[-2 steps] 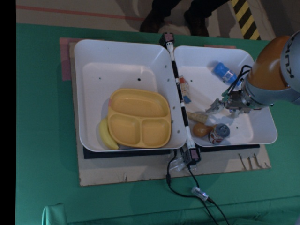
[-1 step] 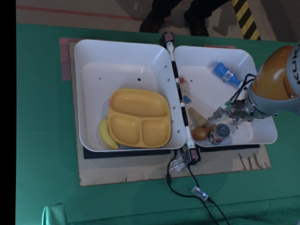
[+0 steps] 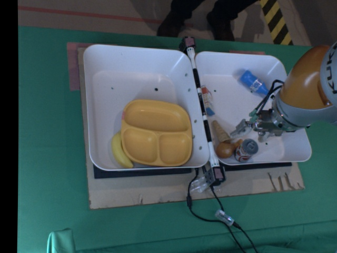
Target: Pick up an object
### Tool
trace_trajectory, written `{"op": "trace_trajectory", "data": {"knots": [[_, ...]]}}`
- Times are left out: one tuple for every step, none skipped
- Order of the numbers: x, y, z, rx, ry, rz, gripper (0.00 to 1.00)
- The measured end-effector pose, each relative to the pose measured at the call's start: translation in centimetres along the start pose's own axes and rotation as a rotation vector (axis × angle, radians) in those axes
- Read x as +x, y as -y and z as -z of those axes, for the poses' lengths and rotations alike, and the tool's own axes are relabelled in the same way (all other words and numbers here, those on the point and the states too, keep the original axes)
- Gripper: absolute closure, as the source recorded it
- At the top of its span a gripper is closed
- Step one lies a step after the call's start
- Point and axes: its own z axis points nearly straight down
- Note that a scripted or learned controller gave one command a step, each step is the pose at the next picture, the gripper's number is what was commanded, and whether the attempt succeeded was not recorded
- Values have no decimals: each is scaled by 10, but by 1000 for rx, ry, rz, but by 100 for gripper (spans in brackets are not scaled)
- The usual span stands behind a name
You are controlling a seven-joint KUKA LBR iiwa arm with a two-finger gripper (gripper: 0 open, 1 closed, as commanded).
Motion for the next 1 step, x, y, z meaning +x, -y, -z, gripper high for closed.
{"op": "trace_trajectory", "data": {"knots": [[-2, -2, 13, -9, 4, -6, 100]]}}
